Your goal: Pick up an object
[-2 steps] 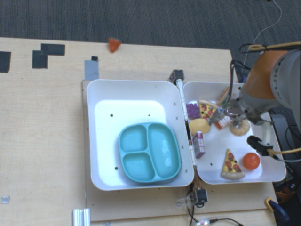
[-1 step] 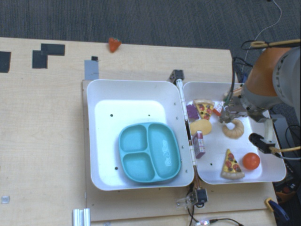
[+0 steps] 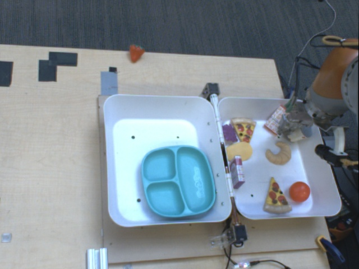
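Camera view: gripper (image 3: 293, 129) low over the right bin's (image 3: 322, 175) far edge, its opening unreadable, touching nothing discernible.

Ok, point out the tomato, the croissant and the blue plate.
tomato (image 3: 299, 191): camera view, middle of its red top.
croissant (image 3: 279, 154): camera view, middle of its curved body.
blue plate (image 3: 178, 180): camera view, ridge between its compartments.

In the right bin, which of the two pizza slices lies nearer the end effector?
The upper pizza slice, by the bin's far edge beside the divider. The other pizza slice lies near the front edge next to the tomato, farther from the end effector.
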`<action>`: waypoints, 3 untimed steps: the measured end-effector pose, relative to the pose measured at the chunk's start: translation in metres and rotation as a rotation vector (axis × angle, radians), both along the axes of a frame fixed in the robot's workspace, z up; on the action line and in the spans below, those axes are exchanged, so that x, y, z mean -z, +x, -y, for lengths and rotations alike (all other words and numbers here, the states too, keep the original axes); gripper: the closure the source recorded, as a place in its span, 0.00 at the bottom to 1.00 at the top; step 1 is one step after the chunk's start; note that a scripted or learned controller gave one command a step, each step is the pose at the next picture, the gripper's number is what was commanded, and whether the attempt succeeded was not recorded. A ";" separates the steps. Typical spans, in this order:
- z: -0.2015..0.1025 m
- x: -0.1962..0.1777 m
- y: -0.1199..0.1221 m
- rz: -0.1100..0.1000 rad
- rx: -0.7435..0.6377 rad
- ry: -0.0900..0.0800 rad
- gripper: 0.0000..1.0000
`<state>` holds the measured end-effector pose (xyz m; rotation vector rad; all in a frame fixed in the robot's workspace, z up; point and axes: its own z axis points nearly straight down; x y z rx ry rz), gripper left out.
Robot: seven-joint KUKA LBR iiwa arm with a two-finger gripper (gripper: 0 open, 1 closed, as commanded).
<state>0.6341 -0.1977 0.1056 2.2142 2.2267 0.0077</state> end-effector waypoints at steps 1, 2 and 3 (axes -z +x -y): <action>-0.012 0.001 0.002 -0.004 -0.007 0.022 0.00; -0.053 0.018 -0.094 0.001 0.002 -0.002 0.00; -0.053 0.008 -0.092 0.005 0.001 -0.002 1.00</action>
